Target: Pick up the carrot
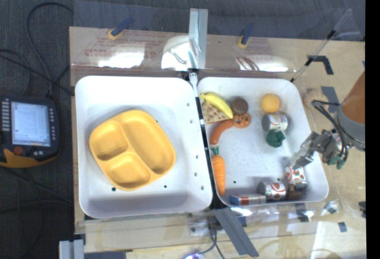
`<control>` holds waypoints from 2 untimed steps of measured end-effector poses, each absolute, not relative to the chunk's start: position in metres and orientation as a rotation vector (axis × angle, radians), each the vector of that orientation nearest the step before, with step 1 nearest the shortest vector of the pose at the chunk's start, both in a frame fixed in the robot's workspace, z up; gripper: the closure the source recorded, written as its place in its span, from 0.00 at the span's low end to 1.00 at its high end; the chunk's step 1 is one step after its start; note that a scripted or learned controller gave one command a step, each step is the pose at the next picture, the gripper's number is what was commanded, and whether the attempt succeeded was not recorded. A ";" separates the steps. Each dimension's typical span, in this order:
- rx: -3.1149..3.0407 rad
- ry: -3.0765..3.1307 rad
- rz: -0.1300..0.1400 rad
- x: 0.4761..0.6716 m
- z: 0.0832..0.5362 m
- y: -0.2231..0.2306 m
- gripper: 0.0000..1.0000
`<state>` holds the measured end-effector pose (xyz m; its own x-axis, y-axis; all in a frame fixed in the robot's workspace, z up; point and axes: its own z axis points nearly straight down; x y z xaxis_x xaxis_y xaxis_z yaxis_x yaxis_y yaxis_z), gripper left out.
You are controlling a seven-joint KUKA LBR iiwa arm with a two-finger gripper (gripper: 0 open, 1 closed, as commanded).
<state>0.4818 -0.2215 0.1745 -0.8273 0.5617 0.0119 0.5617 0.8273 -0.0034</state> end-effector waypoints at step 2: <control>-0.956 -2.995 0.003 0.532 0.272 -0.223 1.00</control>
